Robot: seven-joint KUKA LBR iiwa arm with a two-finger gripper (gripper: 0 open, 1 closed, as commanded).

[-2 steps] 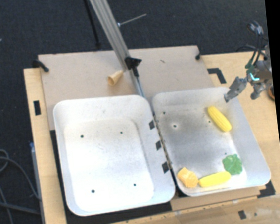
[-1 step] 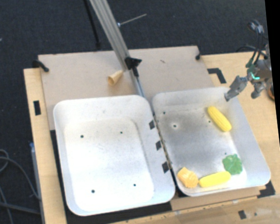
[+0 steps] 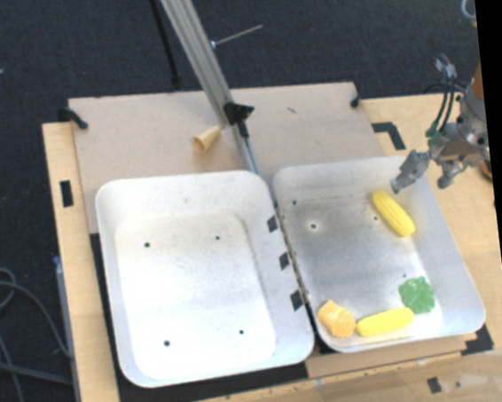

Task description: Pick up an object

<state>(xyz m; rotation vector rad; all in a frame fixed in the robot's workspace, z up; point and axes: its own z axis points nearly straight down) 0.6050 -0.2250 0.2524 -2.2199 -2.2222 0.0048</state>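
Objects for pickup lie in the right bin (image 3: pixel 434 248). A yellow corn cob (image 3: pixel 393 213) sits at about 2 o'clock in that bin, tilted, near the far right wall. A second yellow cob (image 3: pixel 385 322) lies at about 5 o'clock, along the near wall. Just beside it, at 4 o'clock, is a small green piece (image 3: pixel 416 294), probably a leafy toy, though the view is too coarse to confirm. An orange-yellow chunk (image 3: pixel 336 319) rests at 7 o'clock, touching or almost touching the left end of the near cob.

The gripper (image 3: pixel 429 168) hangs over the bin's far right corner, at about 1 o'clock, just beside the upper cob. Its two fingers (image 3: pixel 406 175) are spread apart and grasp nothing.

The left bin (image 3: pixel 118 254) stands beside the right one on the table (image 3: pixel 81 285). Beyond the bins, at 12 o'clock, a small tan cone (image 3: pixel 206 139) lies on the board, beside a slanted metal rail (image 3: pixel 199 49).
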